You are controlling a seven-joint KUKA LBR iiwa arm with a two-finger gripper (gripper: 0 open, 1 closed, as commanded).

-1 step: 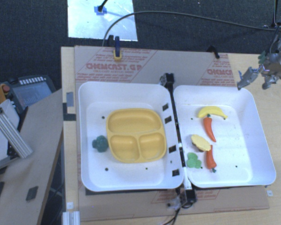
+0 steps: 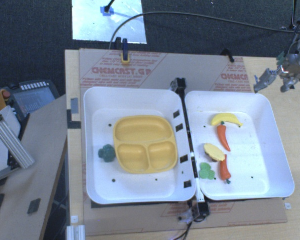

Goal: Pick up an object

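Nothing is being held yet: the tool (image 2: 285,76) is being kept beyond the right bin (image 2: 277,134), its opening untellable, while the banana (image 2: 226,119) is lying ungrasped.

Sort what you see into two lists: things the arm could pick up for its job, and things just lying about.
For the job: hand; banana; two carrots; yellow wedge; light green piece; dark green broccoli.

Lying about: yellow divided tray; two white bins; pendant on the side table.
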